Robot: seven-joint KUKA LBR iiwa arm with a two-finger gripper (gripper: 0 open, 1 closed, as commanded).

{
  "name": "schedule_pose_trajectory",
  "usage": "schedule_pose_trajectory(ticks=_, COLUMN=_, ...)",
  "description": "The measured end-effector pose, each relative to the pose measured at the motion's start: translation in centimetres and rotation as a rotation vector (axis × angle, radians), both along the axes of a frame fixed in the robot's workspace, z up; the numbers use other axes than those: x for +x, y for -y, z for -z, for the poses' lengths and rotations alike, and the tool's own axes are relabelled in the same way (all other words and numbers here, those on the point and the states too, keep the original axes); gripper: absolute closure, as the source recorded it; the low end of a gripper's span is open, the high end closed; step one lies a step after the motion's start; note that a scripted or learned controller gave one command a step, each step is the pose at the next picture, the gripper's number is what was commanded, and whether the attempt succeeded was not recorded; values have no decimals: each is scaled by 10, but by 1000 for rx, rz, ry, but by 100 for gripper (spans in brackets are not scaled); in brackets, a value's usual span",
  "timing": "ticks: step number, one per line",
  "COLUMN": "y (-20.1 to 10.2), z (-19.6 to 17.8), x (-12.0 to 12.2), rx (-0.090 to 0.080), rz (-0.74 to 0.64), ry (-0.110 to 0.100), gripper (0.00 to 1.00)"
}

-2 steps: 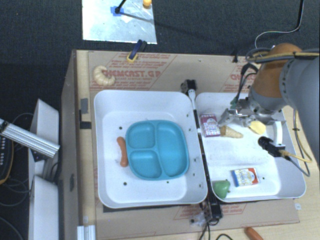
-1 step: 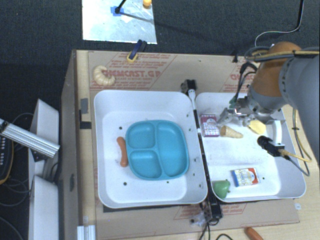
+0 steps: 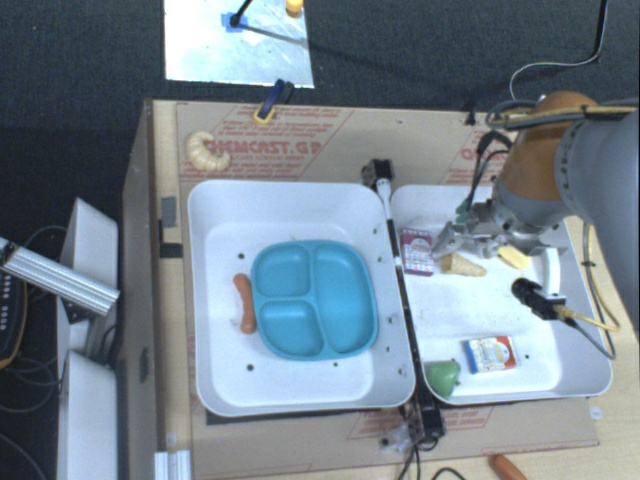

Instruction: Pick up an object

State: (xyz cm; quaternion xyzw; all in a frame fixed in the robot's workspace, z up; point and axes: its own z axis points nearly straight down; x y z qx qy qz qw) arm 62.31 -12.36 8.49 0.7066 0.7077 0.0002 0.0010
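Gripper (image 3: 462, 236) low in right bin (image 3: 580, 373) beside cone-shaped piece (image 3: 466, 264); whether it is apart or together: cannot tell. Nothing lifted yet.

Blue tray (image 3: 312, 300) fills left bin's (image 3: 215, 368) middle, bare floor mid right bin (image 3: 585, 373), items along its edges

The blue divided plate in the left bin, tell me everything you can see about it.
The blue divided plate looks like smooth light-blue plastic, roughly square with rounded corners, split by raised ridges into three compartments: two at the far side and one wide one at the near side. It lies flat, slightly rotated, near the middle of the left bin. An orange sausage-shaped piece lies along its left edge, close or touching.
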Motion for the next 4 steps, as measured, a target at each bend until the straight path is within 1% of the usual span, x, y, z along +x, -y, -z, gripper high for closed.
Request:
schedule_pose_trajectory(ticks=1, y=4, z=-3, x=23, rx=1, rz=-3, ry=2, gripper=0)
schedule_pose_trajectory(ticks=2, y=-5, z=0, x=-2, rx=0, rz=0, ry=0, gripper=0)
schedule_pose_trajectory(ticks=3, y=13, z=-12, x=18, rx=0, rz=1, ry=2, gripper=0)
schedule_pose_trajectory(ticks=4, y=1, z=1, x=-1, rx=1, rz=0, ry=0, gripper=0)
